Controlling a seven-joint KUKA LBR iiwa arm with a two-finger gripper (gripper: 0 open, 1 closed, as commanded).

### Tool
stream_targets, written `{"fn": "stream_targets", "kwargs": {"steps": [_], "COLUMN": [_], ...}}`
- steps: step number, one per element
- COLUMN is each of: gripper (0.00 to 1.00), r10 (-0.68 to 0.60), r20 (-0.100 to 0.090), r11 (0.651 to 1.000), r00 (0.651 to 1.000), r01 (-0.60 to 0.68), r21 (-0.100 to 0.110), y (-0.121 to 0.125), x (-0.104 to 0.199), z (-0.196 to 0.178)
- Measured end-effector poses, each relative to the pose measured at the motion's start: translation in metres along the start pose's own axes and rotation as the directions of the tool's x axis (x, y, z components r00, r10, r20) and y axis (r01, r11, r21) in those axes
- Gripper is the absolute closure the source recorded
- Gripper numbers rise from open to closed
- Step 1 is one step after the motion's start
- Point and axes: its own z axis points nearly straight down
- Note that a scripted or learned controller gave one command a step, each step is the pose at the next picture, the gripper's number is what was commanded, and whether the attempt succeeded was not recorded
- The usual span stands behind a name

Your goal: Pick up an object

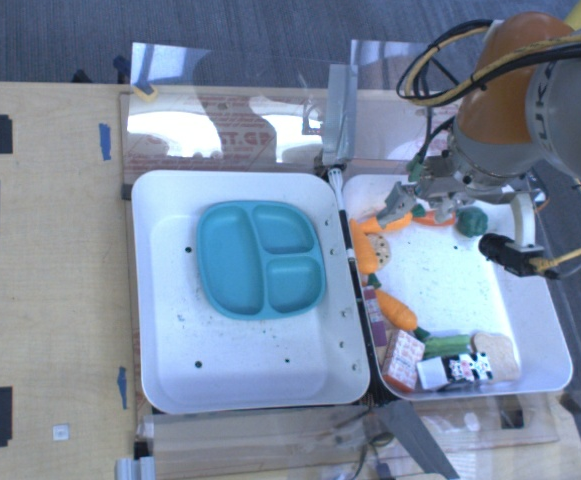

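Toy food [400, 313] scattered in the right bin [530, 318], centre-right of frame: carrots along its left wall, packets at its lower edge. Hand [425, 200] low over the bin's upper left corner, beside an orange piece; grip state impossible to tell. Blue divided plate [262, 258] in the left bin [170, 358].

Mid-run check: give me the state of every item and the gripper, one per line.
gripper: low over right bin's far end, nothing seen between fingers
blue divided plate: flat in left bin, compartments bare
carrot: lying in right bin
green ball: resting beside gripper
black-and-white carton: lying at near wall
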Motion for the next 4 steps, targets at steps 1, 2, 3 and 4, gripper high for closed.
{"fn": "stream_targets", "kwargs": {"steps": [1, 2, 3, 4], "gripper": [0.00, 0.00, 0.00, 0.00], "r10": [0.123, 0.189, 0.161, 0.201], "r20": [-0.001, 0.001, 0.003, -0.001], "r11": [0.992, 0.982, 0.987, 0.980], "r00": [0.992, 0.982, 0.987, 0.980], "r01": [-0.123, -0.189, -0.161, -0.201], "r21": [-0.003, 0.011, 0.009, 0.004], "y": [-0.020, 0.000, -0.057, 0.008], "x": [0.036, -0.007, -0.089, -0.077], "z": [-0.044, 0.018, 0.059, 0.095]}}
